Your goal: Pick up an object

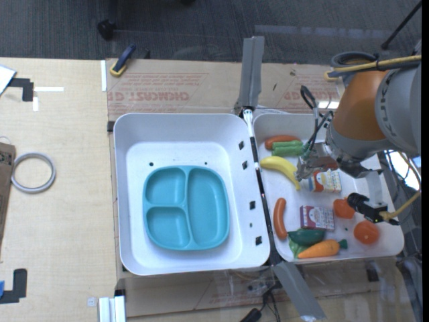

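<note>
A pale wooden bench (53, 247) carries two shallow white bins side by side, resting on flattened brown cardboard (174, 86). Beyond the bench lies dark grey carpet, with the base of an office chair at the top edge. A roll of tape (31, 172) sits on the wood at far left.

The left bin (127, 146) holds a teal divided plate (187, 208). The right bin (395, 243) holds toy food: a banana (281, 169), a green pepper with a red piece behind it (287, 144), a hot dog sausage (280, 218), a small red carton (317, 217), a carrot (319, 249), a tomato (366, 231) and a small bottle (326, 181).

The gripper (307, 170) hangs low in the right bin, between the banana and the bottle. Whether its jaws are open or closed cannot be told from here.
</note>
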